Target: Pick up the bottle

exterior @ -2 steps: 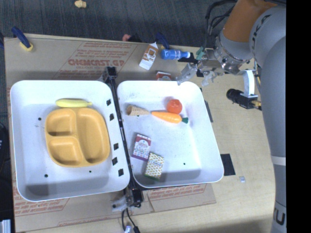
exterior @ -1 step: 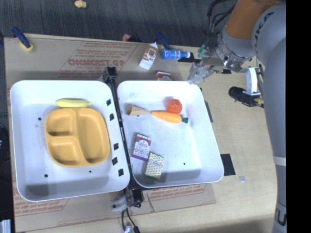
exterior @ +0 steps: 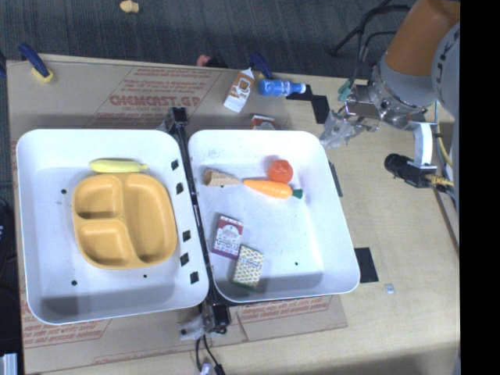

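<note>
A small blue bottle [exterior: 279, 88] lies on its side on the bench, behind the far rim of the right bin [exterior: 337, 233] and outside it. My gripper [exterior: 334, 131] hangs over the far right corner of that bin, to the right of the bottle and nearer the camera. A clear gap separates it from the bottle, and nothing is visibly held in it.
The right bin holds a carrot [exterior: 268, 187], a red tomato [exterior: 280, 169], a bread wedge [exterior: 221, 179] and two small boxes [exterior: 228, 237]. The left bin [exterior: 39, 233] holds a yellow divided plate [exterior: 123, 217] and a banana [exterior: 118, 166]. A small carton [exterior: 239, 91] lies left of the bottle.
</note>
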Motion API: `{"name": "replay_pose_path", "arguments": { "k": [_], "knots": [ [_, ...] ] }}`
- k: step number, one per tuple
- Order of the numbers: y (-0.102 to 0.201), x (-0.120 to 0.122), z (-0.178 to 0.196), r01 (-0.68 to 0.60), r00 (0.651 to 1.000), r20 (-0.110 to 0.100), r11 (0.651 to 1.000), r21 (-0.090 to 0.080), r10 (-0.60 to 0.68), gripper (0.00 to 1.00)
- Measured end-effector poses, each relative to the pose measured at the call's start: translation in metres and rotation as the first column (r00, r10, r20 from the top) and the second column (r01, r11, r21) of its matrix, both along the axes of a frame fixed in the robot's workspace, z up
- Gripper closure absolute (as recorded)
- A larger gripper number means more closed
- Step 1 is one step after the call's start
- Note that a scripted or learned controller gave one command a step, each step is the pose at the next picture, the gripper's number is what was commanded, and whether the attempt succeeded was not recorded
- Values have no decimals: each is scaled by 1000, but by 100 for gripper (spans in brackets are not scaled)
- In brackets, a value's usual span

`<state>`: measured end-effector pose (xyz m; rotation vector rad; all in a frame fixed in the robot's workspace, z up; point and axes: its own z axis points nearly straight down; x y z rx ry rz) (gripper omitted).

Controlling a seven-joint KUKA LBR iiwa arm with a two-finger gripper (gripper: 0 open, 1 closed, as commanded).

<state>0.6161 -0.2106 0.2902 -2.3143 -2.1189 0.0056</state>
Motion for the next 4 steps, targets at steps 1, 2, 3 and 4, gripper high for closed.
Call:
{"name": "replay_pose_path", "arguments": {
  "k": [1,2,3,4],
  "knots": [
    [12,-69,4,136,991,0,991,-1,-136,100],
    [5,-140,-99,373,928,-1,928,0,-373,100],
    [20,-140,-113,639,769,-3,769,0,-639,100],
    [63,-140,-117,806,591,-5,591,-2,-806,100]
  ]
}}
